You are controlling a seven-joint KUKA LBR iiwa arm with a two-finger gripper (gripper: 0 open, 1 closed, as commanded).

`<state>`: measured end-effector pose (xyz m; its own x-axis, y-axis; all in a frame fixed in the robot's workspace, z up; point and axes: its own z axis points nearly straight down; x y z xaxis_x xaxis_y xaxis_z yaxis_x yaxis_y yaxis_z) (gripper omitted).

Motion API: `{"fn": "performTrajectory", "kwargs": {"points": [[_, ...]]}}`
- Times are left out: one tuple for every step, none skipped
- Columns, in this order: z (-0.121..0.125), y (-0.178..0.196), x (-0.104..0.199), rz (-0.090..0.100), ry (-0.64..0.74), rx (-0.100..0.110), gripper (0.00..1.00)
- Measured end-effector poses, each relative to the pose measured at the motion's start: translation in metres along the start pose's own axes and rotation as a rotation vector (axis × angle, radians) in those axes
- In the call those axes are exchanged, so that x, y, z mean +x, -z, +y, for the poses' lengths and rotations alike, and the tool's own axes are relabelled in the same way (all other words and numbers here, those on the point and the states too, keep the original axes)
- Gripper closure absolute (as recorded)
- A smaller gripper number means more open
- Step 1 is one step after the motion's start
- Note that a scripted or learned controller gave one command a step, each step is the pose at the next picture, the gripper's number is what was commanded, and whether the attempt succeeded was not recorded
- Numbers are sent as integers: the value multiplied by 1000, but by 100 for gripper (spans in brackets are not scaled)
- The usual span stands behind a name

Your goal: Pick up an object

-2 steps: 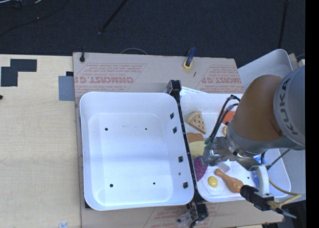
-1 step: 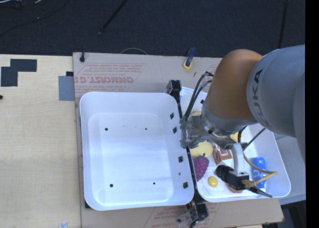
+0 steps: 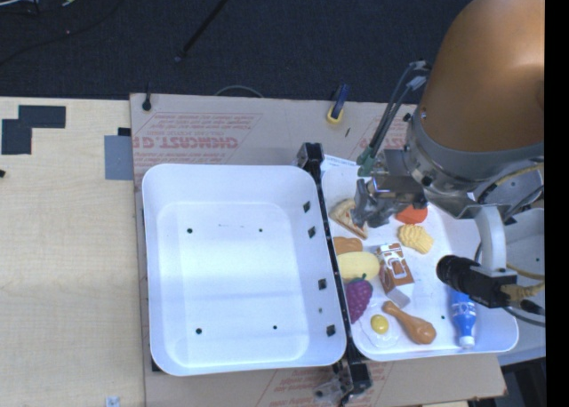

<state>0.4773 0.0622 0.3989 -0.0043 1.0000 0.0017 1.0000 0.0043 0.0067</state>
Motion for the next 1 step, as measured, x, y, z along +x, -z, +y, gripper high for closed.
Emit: {"fn": "performTrajectory", "kwargs": {"points": [[15, 82, 77, 1, 2, 0, 100]]}}
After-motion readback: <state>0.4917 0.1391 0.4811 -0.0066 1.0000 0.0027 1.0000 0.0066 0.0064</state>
